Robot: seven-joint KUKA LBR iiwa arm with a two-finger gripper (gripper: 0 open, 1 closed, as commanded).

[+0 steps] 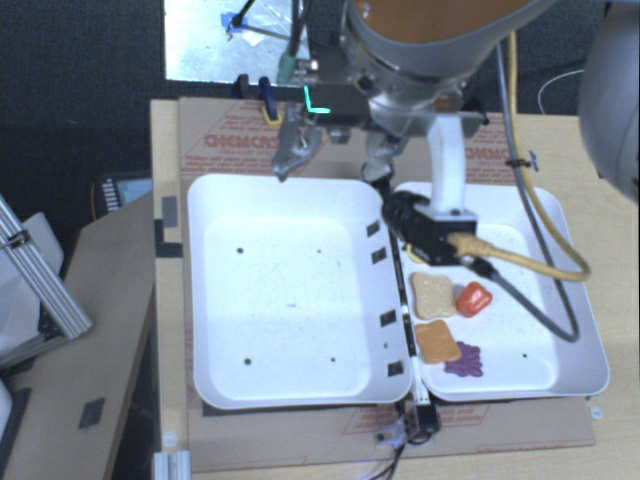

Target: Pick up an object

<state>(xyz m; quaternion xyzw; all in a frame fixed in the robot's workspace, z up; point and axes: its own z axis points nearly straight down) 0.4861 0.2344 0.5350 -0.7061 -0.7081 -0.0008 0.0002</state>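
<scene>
A tan wooden bench (120, 268) with a printed cardboard sheet (230, 138) under two shallow white bins took up most of the frame, with dark wall behind and a bright patch at upper left. The left bin (280, 298) sat in the middle of the picture, its floor smooth, matte plastic with a few small dark dots. The right bin (560, 338) held all the goods, clustered near the divider at lower centre-right: a pale, squarish slice of toy bread (432, 293), a darker tan slice (437, 341) just below it, a small glossy red-orange piece (473, 299) touching the pale slice's right side, and a lumpy purple bunch (465, 360) beside the tan slice. The arm (440, 18), orange-banded and bulky, loomed at top centre, and the gripper (333, 160) hung over the back edge of the left bin, its two metal fingers (292, 153) spread apart with nothing between them — well apart from every pickable thing. A yellow cable (530, 258) and a black one looped across the right bin, close above the toys. The risk, as I judged it, was plain: a descent from there would have closed on bare plastic. Even over the right bin, the flat slices offered little edge to pinch, the items crowded each other — two might have shifted together — and the cables could have snagged or nudged the pile.
</scene>
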